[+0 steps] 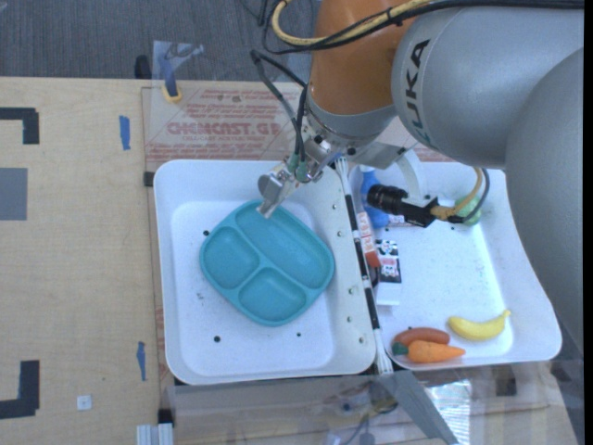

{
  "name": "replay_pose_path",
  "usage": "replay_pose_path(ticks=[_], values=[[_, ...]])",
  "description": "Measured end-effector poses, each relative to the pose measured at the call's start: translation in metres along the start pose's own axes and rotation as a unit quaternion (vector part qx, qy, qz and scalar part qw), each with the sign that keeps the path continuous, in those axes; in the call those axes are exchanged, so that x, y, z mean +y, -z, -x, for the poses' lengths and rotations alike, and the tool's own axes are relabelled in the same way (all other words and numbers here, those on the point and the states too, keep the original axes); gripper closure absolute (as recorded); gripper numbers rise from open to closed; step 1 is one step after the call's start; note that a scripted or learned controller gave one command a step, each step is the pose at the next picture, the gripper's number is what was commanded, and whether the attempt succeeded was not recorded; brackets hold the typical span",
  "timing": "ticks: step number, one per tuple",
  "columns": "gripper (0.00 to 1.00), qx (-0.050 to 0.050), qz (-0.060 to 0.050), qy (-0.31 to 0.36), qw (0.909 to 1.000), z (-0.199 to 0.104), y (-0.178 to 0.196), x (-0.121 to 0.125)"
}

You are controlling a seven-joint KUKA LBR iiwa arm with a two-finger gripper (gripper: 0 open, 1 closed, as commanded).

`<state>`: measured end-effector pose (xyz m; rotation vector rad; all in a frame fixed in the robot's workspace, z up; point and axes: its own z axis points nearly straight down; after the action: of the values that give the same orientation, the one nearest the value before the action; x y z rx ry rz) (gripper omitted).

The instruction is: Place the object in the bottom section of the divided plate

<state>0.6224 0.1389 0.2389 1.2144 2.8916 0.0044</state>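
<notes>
Nearest the camera, at the bottom rim of the right bin: a carrot lies on its side, touching a reddish sausage-shaped piece just behind it. A banana lies just to their right, apart from both.

Left bin: the divided plate, teal, sits flat near the bin's middle, turned at a slant. Three compartments; the bottom section is the one nearest the camera (nothing lying in it, bare teal surface). The other two sections likewise show only plate.

Along the wall between the bins, on the right bin's side: a small stack of items, red, black-and-white and blue parts, too overlapped to name.

Farther back: the gripper hangs over the plate's far rim, just above the upper section. Its tip is small and grey; whether the fingers are spread or closed, cannot tell, and no object can be made out between them. Which item is the task's object cannot be told either.

Behind it, the arm with its orange band enters from the right, covering the far part of the right bin. A printed board lies beyond the left bin on the wooden bench.
</notes>
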Motion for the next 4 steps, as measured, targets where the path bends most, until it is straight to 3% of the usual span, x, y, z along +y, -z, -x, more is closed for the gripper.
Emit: replay_pose_path(ticks=[1,2,3,4], values=[[1.0,-0.002,0.002,0.001,1.0,0.0,0.011,0.002],[1.0,0.002,-0.003,-0.077,0.997,-0.048,-0.035,-0.051],[1.0,0.001,-0.001,-0.063,0.998,-0.09,-0.052,-0.01],[1.0,0.001,-0.002,-0.11,0.9939,0.001,-0.009,-0.057]])
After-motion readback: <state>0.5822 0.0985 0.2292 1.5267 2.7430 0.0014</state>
